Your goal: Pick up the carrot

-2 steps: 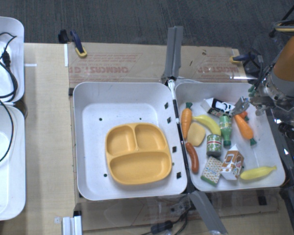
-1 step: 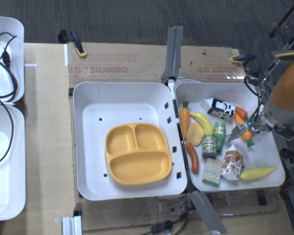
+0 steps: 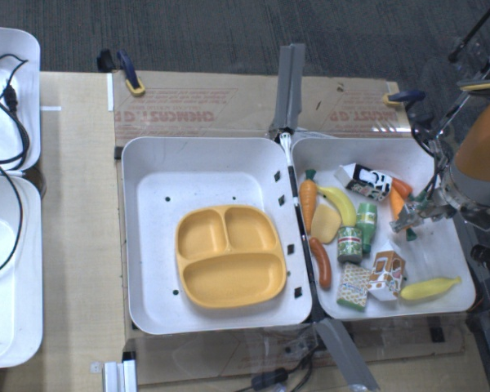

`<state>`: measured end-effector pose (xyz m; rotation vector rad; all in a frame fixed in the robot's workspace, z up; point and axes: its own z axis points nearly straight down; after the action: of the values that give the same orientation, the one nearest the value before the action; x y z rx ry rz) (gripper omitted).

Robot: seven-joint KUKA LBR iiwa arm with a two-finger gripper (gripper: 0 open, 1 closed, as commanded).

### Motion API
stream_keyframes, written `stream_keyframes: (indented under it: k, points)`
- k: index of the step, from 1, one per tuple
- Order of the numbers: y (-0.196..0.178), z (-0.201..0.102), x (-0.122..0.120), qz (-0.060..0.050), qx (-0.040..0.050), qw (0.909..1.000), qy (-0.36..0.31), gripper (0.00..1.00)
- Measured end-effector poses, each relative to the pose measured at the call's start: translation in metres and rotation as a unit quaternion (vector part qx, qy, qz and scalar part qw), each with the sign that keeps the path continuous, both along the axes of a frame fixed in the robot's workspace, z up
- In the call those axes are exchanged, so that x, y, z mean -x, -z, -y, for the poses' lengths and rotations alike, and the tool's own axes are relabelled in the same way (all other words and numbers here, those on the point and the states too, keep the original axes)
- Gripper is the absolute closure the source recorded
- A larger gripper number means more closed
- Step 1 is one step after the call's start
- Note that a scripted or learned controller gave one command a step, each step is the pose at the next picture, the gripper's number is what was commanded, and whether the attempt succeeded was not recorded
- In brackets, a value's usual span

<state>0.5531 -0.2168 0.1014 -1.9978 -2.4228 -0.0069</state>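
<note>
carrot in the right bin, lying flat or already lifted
Lying flat. The carrot rests on the floor of the right bin along its left wall, beside a banana, apart from the gripper.

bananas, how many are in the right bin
2: one banana lies near the bin's upper left beside the carrot, the other banana at its lower right corner. More could be hidden under the clutter.
</note>
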Motion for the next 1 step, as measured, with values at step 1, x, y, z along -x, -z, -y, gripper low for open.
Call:
stream_keyframes:
  k: [1]
  points:
    - [-0.045, -0.0474, 0.0081, -0.001, 0.0023, 0.9997, 0.023, 1.0]
